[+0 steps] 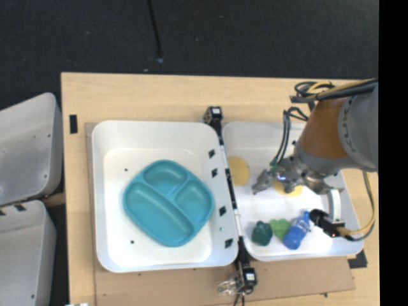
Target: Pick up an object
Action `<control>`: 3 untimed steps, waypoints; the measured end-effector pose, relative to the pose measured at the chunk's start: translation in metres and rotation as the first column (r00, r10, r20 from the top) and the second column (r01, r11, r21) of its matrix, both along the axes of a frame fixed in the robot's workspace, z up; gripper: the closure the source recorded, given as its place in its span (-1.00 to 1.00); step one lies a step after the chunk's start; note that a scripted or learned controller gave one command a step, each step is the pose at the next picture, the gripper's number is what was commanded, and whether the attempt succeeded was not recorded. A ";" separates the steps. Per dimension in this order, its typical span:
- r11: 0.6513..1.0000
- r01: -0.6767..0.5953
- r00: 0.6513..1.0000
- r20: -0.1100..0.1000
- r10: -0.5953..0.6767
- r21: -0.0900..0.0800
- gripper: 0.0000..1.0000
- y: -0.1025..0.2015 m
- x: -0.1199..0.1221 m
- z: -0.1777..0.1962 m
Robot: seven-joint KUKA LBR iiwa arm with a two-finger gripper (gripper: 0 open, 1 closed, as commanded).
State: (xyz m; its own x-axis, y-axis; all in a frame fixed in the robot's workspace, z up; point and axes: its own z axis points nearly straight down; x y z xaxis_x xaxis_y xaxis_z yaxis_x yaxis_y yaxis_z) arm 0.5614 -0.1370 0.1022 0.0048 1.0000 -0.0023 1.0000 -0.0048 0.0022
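Our hand (275, 182) hangs low over the middle of the right bin (255, 132); we cannot tell how it is set. A small yellow object (293, 189) peeks out just beside it, partly hidden, and is the nearest thing to grasp. A pale yellow round piece (238, 169) lies to the hand's left near the divider. Toward the bin's near wall sit a dark green lump (261, 233), a lighter green piece (279, 227) and a blue bottle (296, 231), its long axis slanting. The left bin (102, 171) on the desk (127, 94) carries a teal divided plate (167, 201).
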 end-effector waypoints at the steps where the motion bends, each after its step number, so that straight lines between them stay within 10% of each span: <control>1: 1.000 0.007 1.000 0.001 -0.007 0.002 1.00 0.000 0.000 0.010; 3: 1.000 -0.003 1.000 0.003 0.003 0.001 1.00 -0.004 -0.004 0.111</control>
State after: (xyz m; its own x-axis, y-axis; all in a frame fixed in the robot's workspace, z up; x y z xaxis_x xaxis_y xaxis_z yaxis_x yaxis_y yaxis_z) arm 0.5575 -0.1408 0.2131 0.0015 1.0000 -0.0014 1.0000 -0.0015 0.0051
